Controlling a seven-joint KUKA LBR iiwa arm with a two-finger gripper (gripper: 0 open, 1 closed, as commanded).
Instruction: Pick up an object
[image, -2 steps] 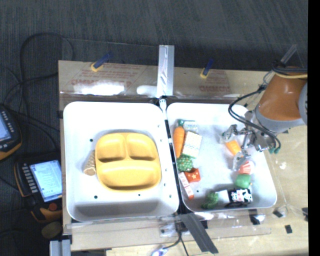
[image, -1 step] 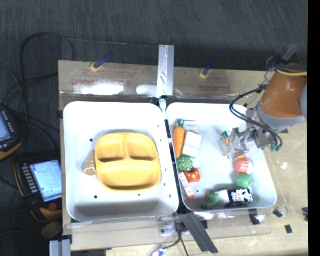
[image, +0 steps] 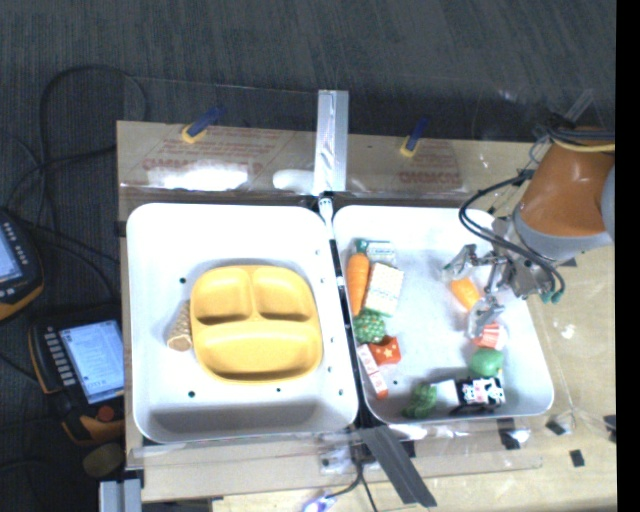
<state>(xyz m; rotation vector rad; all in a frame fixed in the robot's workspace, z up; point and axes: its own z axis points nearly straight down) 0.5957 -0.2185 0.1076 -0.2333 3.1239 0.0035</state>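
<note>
My gripper (image: 473, 284) hangs low over the right side of the right bin (image: 430, 225), below the orange band of the arm (image: 565, 190). Its fingers (image: 456, 263) look spread, so it is open. A small orange piece (image: 463, 292) lies on the bin floor between the fingertips, not gripped. Just below it are a red-and-white item (image: 487, 333) and a green ball (image: 487, 361). Along the bin's left side lie a carrot (image: 357, 283), a white carton (image: 384, 288), a green knobbly piece (image: 369, 326) and a red box (image: 386, 351).
Broccoli (image: 421, 400) and a black-and-white toy (image: 480, 392) sit at the right bin's front edge. The left bin (image: 150, 260) holds a yellow divided plate (image: 256, 322) with a tan cone (image: 180, 328) at its left. Cables run beside the arm.
</note>
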